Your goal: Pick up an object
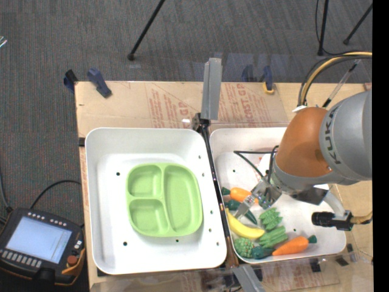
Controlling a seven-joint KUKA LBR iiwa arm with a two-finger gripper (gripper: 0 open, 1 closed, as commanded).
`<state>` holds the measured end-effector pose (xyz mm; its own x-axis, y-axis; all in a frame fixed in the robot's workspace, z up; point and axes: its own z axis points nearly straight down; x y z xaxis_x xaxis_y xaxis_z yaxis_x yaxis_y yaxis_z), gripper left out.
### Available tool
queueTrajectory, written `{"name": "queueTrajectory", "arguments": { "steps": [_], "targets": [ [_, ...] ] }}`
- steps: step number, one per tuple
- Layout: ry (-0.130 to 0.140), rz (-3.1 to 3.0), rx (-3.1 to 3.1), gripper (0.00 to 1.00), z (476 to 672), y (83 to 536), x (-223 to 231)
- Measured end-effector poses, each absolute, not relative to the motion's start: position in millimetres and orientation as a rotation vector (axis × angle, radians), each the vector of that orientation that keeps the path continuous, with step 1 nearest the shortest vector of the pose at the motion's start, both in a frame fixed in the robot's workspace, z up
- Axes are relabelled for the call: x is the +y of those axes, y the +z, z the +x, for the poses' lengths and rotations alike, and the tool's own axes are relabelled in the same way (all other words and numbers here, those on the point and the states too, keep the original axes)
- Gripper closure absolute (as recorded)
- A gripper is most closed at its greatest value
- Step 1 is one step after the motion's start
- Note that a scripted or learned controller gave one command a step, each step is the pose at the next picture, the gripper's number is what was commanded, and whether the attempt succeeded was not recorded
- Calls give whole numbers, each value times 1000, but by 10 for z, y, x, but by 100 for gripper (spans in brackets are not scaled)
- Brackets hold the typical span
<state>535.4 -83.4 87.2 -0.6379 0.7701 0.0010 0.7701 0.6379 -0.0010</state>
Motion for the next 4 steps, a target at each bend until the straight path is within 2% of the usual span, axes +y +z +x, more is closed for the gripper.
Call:
{"name": "queueTrajectory", "arguments": {
  "steps": [1,2,3,4],
  "targets": [
    [1,-1226,-2891,0,5087,866,-858],
    [1,-1226,-2890,0,5087,866,-858],
    [1,-1224,-2890,100,5089,957,-859],
    [-2,-714,-3060,100,4870,1874,117]
  ]
}}
